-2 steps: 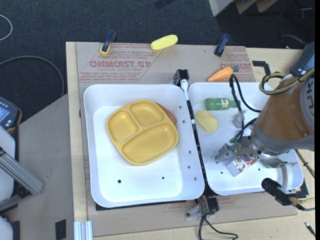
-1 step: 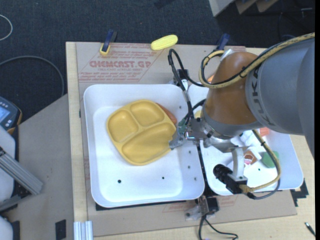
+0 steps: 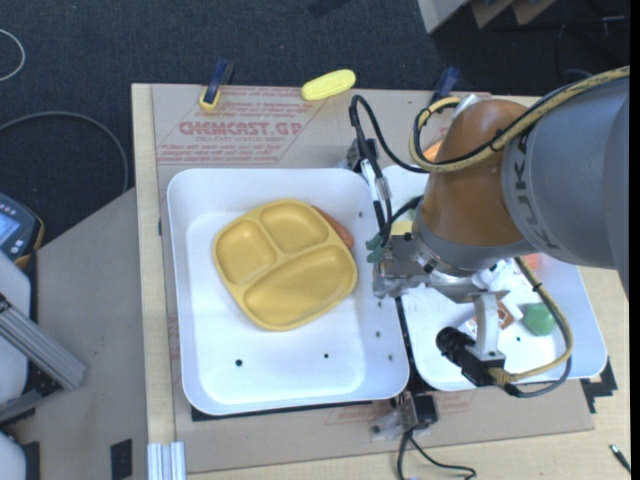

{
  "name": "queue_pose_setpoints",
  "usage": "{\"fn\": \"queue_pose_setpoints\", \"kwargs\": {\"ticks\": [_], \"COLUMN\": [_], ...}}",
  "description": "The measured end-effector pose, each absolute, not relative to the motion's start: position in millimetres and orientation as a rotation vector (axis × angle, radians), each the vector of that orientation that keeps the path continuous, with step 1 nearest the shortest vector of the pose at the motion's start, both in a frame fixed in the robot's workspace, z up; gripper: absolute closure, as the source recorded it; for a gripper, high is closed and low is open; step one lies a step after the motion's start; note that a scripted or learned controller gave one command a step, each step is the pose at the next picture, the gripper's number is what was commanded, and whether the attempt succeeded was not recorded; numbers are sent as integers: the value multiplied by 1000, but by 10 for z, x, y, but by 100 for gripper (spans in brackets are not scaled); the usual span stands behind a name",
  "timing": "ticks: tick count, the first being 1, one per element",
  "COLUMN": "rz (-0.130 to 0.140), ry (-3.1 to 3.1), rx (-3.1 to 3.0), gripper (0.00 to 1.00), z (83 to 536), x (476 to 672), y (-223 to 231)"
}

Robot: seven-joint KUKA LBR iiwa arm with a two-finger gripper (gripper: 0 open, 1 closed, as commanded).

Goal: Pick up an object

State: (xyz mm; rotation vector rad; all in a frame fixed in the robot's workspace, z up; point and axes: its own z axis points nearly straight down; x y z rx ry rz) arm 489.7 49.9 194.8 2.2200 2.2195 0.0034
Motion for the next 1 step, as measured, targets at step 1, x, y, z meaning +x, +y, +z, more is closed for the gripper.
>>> {"fn": "queue_pose_setpoints", "kwargs": {"ticks": [1], "rz": [27], "ry": [2219], "rx": [2209], "gripper": [100], "z": [3763], "x": [4812], "y": [658]}}
